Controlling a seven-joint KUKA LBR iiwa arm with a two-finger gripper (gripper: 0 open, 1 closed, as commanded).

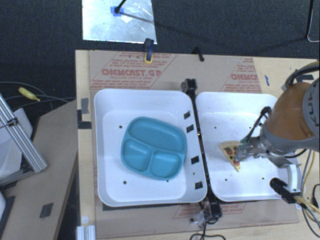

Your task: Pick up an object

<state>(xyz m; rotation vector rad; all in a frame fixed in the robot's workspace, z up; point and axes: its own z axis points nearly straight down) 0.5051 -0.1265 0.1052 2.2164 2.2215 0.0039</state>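
Lying in the left bin (107,101) is a teal plate (153,147) with three compartments and rounded corners, turned a little askew to the bin's walls. It sits slightly right of the bin's middle, with bare white floor on every side, the widest strip along the left wall and a narrower one toward the divider. A black strip with clips (194,134) runs down the seam between the two bins.

Past that seam, in the right bin (220,106), lies the thing to be picked: a small flat wedge, shaped like a toy pizza slice (230,152), tan along its crust end with darker reddish spots and a yellow tip pointing toward the near rim. It rests near the middle of the bin floor, clear of every wall, with open white floor to its left and along the far side.

Right at the slice's right edge sits the gripper (241,152), low over the floor and touching or nearly touching the slice; its fingers are too small and dark to tell whether they stand apart, together, or clamped on the slice. The grey arm with its orange band (295,115) covers the right part of the bin. Brown cardboard (165,69) underlies both bins, and a foil sheet (119,13) lies beyond it.
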